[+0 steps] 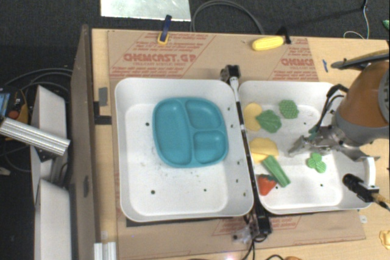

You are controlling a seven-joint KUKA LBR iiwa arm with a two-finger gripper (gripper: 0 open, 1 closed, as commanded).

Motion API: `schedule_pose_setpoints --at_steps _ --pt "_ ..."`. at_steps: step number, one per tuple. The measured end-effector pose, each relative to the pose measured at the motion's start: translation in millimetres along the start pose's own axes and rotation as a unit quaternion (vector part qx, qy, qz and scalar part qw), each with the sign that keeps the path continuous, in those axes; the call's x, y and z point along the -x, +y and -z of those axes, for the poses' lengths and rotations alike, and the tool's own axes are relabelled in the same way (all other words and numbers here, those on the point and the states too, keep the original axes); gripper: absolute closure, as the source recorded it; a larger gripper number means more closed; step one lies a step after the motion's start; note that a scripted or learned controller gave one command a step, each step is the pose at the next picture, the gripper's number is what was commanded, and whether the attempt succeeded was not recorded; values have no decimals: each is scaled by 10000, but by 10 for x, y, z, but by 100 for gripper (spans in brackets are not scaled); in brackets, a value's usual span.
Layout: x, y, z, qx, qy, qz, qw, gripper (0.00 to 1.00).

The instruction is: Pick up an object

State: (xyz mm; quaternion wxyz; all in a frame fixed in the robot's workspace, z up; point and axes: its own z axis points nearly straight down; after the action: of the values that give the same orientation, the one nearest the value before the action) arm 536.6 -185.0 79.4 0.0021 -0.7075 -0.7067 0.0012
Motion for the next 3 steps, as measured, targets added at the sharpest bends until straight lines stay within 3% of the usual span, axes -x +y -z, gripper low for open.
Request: schedule_pose_setpoints --at_steps 1,2,3 --pt "146 -449 43 9 -3 -6 10000 0" --pt "-859 292 1080 107 5 92 9999 0" --pt "-156 302 0 13 -18 -10 10000 0"
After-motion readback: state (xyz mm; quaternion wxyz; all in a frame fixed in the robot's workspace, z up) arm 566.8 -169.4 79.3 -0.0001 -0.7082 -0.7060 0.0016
